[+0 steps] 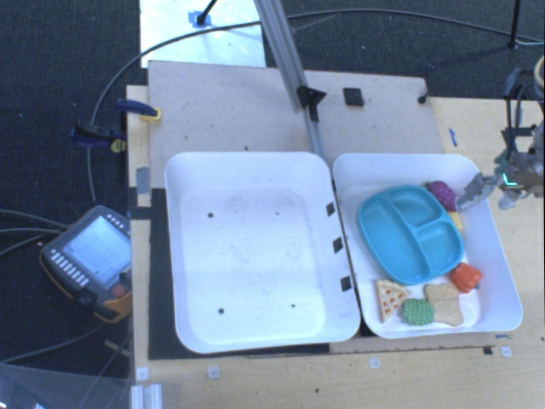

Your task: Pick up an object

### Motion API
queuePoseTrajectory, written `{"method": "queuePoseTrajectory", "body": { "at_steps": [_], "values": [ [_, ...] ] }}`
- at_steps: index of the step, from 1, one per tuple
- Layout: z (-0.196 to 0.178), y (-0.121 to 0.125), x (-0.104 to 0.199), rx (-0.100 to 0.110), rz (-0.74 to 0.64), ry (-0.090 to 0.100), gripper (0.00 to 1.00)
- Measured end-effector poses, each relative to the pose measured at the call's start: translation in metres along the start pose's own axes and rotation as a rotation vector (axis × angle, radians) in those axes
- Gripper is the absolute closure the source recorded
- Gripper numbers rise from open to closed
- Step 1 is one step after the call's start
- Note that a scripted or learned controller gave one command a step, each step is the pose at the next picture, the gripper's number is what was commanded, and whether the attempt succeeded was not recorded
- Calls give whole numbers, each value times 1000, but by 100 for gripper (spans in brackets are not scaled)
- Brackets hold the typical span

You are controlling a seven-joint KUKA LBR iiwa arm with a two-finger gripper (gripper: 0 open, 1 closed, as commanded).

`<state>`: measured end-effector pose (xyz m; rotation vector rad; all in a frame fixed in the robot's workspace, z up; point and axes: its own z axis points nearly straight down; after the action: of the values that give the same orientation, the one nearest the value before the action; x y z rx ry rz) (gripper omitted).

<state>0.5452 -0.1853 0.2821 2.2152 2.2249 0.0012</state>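
The right bin (512,312) holds a blue divided plate (412,233). A purple toy (441,194) and a small yellow piece (456,221) lie at the plate's far right side. An orange-red toy (466,277) sits by its near right corner. Along the bin's front lie a pizza slice (391,298), a green bumpy toy (417,312) and a beige biscuit-shaped piece (444,302). My gripper (472,195) hangs over the bin's far right rim, just right of the purple toy, with nothing visibly in it.
The left bin (247,245) sits beside the right one, with black clips (337,244) along the shared edge. A slanted metal pole (285,49) crosses the back board. A teach pendant (89,258) and cables lie off the bench's left.
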Motion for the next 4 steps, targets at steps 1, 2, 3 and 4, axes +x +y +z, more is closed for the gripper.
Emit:
{"method": "queuePoseTrajectory", "body": {
  "at_steps": [1, 2, 3, 4],
  "values": [
    [0, 0, 0, 0, 0, 0, 0],
    [55, 2, -10, 5, 3, 1, 0],
    [105, -6, -2, 5, 3, 2, 0],
    [157, 3, -6, 5, 4, 2, 0]
  ]
}}
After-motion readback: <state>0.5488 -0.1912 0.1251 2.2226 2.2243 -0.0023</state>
